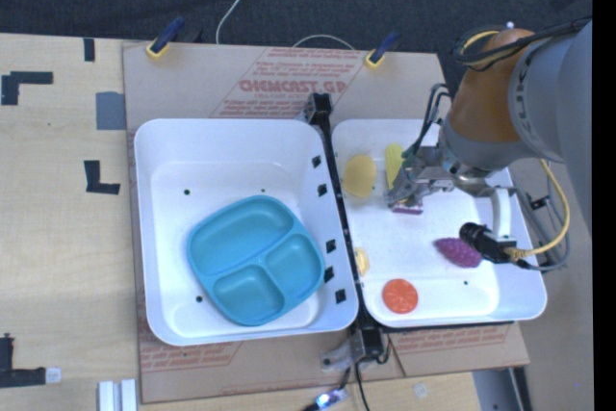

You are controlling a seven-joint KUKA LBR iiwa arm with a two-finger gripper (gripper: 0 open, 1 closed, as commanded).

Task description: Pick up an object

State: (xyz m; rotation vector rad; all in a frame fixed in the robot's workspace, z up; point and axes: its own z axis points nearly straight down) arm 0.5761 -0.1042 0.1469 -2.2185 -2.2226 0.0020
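On the table (58, 207) the left bin (154, 149) carries a blue divided plate (255, 259), lying flat near its middle, well apart from the gripper, so I judge it is not the thing in question now. In the right bin (520, 303) there are several small objects: a pale yellow round object (359, 175) at the far left, a yellow-green stick-like object (394, 162) just beside it, a small yellowish piece (361, 259) by the divider, an orange round object (400, 295) near the front wall, and a purple object (459, 251) more to the right. The step in hand seems to be the approach, or the very start of a grasp: the gripper (408, 197) is low in the right bin, just beside the yellow-green object, and something small and purplish shows at its tip, but I cannot tell what it is. I also cannot tell the state of the gripper, spread or pressed together, and nothing is clearly seen pinched. The next move probably calls for a clean closing on one object and a straight lift. The arm (491, 111) reaches in from the right, bent over the far right corner, wrist pointing down and left.
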